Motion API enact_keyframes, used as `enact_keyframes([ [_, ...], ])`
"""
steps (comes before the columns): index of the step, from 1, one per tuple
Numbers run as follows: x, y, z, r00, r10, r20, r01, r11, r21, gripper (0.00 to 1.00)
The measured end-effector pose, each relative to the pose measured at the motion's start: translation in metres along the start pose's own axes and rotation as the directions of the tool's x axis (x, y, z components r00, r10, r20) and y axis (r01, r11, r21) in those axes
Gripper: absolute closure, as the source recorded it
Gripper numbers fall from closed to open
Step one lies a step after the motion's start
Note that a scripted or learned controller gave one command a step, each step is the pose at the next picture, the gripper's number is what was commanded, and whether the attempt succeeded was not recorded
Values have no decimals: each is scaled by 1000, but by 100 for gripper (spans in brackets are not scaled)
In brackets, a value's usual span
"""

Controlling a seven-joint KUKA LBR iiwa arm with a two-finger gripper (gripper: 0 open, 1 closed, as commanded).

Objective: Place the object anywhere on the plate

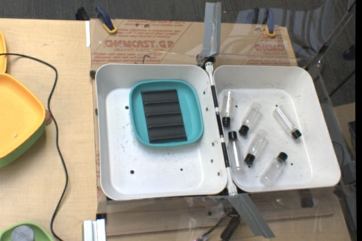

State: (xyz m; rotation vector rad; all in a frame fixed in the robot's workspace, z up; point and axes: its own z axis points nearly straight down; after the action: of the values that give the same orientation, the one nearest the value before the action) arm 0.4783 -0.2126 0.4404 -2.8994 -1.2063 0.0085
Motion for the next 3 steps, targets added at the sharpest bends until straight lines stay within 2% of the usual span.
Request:
enact_keyframes([
  [1, -2, 6, 0, 990, 145, 0, -145, 990, 0, 0],
  [2, -7, 7, 0, 958, 285, 0, -285, 958, -1, 0],
  [3, -7, 7, 0, 910, 414, 0, -414, 910, 0, 0],
])
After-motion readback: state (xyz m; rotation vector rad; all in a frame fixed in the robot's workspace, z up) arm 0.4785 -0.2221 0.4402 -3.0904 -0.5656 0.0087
